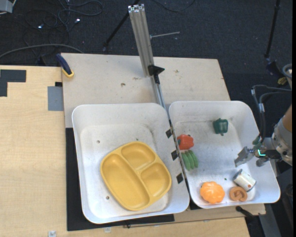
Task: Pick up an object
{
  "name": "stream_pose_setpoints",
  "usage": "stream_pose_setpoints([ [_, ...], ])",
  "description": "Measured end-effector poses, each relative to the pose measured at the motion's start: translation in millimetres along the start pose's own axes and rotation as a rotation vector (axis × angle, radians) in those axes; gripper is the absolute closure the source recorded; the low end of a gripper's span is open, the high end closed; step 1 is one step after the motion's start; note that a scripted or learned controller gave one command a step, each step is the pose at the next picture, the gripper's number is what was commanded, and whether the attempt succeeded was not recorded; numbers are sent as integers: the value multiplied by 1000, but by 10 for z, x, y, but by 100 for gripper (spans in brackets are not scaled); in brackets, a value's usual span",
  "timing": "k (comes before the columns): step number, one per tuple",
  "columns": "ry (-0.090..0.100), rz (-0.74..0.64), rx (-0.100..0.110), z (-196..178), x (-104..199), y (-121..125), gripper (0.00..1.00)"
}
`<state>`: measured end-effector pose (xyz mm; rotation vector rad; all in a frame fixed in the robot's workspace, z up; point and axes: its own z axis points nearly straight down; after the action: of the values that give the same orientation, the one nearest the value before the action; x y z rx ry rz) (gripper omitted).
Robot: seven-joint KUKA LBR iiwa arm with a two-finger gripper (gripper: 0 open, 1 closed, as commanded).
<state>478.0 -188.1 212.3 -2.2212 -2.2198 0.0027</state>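
The right bin (207,110) holds several small items. A dark green pepper (220,126) lies near its back, and a red piece (185,142) and a light green ribbed piece (189,159) sit by its left wall. Along the front are an orange ball (212,192), a brown ring-shaped piece (239,194) and a small white cylinder (244,180). My gripper (251,159) hangs over the bin's right side, just above the white cylinder. It is open, with nothing between its fingers.
The left bin (89,127) holds a yellow divided plate (135,175). A metal post (142,38) rises behind the seam between the bins. The wooden bench top (24,147) lies to the left.
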Motion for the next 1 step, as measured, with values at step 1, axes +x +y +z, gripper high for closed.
stream_pose_setpoints([
  [1,0,0,-1,-3,0,2,0],
])
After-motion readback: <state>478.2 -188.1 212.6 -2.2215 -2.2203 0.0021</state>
